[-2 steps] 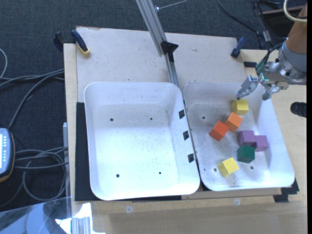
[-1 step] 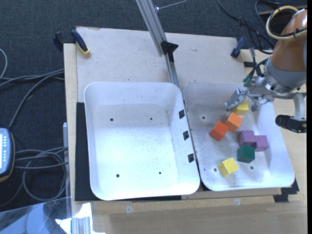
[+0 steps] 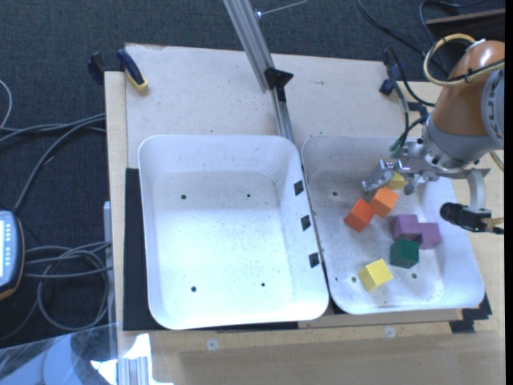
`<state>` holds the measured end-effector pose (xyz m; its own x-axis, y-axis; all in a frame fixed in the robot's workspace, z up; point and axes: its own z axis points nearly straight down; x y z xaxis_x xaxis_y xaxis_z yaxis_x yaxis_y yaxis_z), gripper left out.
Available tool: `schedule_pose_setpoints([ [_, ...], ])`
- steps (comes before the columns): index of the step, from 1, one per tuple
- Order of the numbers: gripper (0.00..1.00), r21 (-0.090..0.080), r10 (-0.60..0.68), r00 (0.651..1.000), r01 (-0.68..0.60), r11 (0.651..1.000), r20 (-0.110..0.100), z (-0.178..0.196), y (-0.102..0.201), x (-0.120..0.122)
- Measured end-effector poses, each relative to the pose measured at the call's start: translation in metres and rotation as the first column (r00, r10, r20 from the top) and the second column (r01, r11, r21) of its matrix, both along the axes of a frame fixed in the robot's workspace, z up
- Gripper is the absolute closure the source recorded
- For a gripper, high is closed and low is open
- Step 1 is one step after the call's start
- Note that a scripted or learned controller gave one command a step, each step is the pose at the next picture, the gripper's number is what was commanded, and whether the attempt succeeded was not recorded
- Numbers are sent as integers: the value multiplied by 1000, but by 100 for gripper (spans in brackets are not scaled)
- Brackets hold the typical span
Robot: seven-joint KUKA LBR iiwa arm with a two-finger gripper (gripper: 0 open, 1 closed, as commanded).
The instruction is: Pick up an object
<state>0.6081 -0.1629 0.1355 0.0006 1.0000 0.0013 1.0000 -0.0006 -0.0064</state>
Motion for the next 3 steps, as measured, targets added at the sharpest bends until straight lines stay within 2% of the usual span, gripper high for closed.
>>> schedule_pose_setpoints([
  [1, 0, 0, 1, 1000, -1, 1000, 2, -38, 1, 0],
  [2, 100, -2, 1, 1000, -1, 1000, 9, -25, 0, 1],
  [3, 100, -3, 1, 1000, -1, 1000, 11, 19, -3, 2],
])
